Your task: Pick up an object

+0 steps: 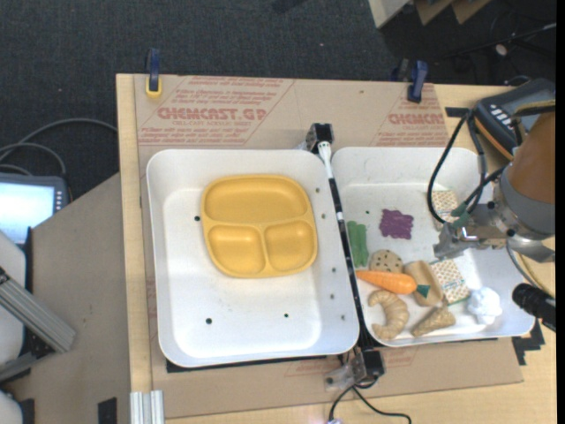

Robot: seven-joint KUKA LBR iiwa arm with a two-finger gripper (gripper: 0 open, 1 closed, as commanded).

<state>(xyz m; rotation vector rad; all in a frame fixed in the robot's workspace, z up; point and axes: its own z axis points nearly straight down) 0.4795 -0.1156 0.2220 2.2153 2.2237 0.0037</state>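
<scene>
Seemingly caught at the approach step, with nothing yet seen lifted. Found the claw [459,237] low over the right bin [415,162], toward that bin's outer side, at the end of the grey arm [530,193]. Could not tell from this slant whether open or closed; saw no item plainly held. Noted the candidates by their place from the claw: just under it and slightly toward the camera, a patterned packet [450,279]; beyond that packet, a white crumpled piece [484,303] and a tan wedge [434,321]; off toward the left bin [177,263], a purple piece [396,224], a cookie [384,261], a carrot [387,281] and a croissant [391,312], the last three crowded close together; farthest that way, against the bin wall, a green strip [357,241]. Left aside the yellow divided plate [260,223], well apart in the other bin. Judged the patterned packet the likeliest target, being nearest. Called next for a short straight descent onto it, a firm close, then a lift, minding the flat packet's tendency to slip and the crowding of neighbours alongside.
</scene>
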